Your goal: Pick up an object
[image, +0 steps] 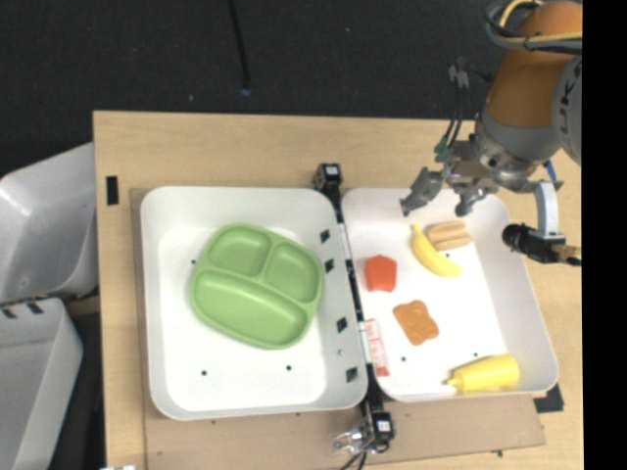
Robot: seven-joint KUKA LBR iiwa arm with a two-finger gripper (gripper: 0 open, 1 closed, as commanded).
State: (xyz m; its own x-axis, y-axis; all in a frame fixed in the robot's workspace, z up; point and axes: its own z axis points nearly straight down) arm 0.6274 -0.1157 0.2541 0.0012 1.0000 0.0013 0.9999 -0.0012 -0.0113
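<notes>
Hovering claw (443,195): fingers spread wide, holding nothing.
Banana (432,253): just below the claw, beside a bread roll (449,233).

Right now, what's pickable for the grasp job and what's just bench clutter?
In play:
gripper, open, above the right bin
banana
bread roll
red block
orange toast piece
yellow bottle

Lying about:
green divided plate in the left bin
</notes>
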